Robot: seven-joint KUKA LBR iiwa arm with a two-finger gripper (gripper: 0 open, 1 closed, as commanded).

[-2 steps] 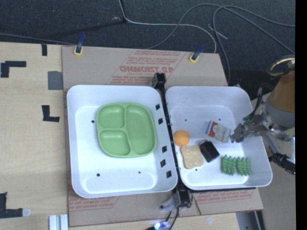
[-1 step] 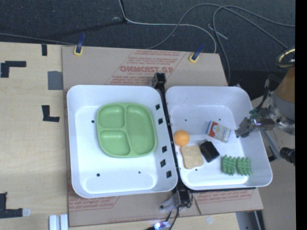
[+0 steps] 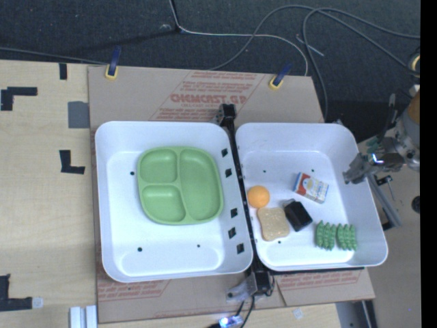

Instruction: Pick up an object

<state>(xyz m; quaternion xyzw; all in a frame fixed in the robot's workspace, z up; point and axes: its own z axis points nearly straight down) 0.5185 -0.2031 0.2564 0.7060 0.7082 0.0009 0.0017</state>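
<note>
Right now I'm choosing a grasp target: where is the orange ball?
In the camera view, the orange ball lies in the right bin, near its left wall, just above the tan sponge and left of the black block.

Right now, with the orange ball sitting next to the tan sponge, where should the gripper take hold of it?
Take the orange ball across its middle, coming straight down. It is round, so any width works, but the tan sponge sits close below it and the bin wall close left; the sides toward the small box look freer.
</note>
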